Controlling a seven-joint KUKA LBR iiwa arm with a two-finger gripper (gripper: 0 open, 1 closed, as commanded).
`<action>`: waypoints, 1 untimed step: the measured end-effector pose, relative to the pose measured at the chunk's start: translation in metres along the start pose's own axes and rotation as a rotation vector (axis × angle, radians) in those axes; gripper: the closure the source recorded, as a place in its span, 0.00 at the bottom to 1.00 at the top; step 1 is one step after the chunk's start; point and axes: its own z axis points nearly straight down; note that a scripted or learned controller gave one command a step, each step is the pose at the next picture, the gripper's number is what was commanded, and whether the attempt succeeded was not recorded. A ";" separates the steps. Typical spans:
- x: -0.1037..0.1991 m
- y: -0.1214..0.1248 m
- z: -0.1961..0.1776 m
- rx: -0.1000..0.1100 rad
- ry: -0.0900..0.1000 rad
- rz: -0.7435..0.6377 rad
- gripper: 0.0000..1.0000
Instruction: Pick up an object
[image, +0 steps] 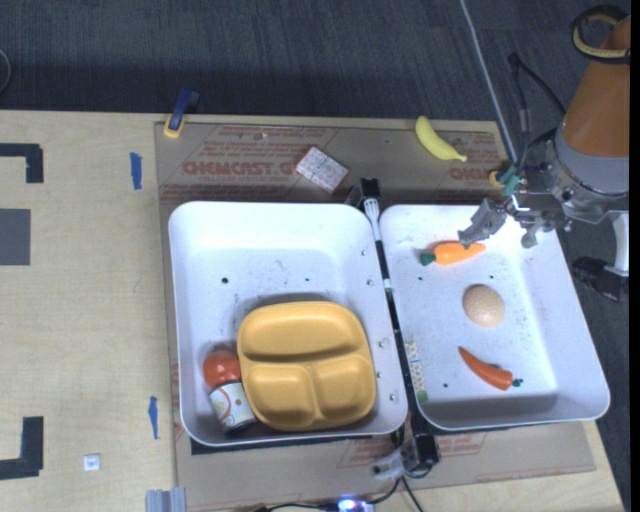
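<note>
In the right bin (570, 330) an orange carrot (455, 253) with a green tip lies near the far wall. A tan egg (484, 305) sits at the bin's middle, and a red-orange pepper (487, 370) lies nearer the front. My gripper (502, 233) hangs over the far right part of this bin, open, with nothing between its fingers. Its left finger (478, 229) reaches down to just above the carrot's right end. The arm's orange band (600, 95) shows at the top right.
The left bin (200, 250) holds a yellow compartment tray (305, 362) and a small red-capped container (225, 390) in the front left corner. Behind the bins lie a yellow banana (440, 140), a patterned card (320, 168) and a blue clip (180, 110).
</note>
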 end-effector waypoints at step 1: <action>-0.001 0.000 0.154 0.001 0.000 0.001 0.00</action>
